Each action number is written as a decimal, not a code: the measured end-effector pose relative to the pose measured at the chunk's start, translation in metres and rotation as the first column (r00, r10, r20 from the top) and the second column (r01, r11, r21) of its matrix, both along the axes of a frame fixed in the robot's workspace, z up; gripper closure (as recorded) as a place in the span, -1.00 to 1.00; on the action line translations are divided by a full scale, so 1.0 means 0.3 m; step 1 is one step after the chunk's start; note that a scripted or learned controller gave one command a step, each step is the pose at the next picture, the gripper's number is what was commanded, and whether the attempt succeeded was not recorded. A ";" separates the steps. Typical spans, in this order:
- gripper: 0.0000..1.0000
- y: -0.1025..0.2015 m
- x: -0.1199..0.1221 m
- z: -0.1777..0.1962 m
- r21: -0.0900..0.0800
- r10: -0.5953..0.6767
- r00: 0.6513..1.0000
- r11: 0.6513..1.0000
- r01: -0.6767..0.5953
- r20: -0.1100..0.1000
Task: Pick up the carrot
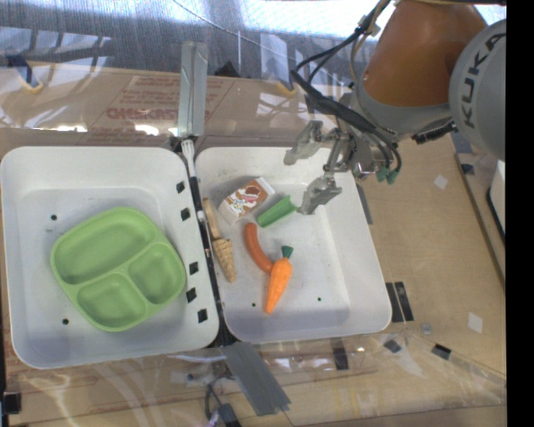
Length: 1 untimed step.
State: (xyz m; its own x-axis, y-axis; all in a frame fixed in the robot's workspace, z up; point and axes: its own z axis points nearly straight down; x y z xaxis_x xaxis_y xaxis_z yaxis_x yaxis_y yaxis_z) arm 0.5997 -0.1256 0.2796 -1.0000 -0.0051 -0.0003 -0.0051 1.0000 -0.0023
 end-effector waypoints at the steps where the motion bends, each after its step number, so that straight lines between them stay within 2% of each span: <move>1: -1.00 -0.080 -0.128 -0.421 0.005 0.104 0.995 0.995 -0.103 -0.010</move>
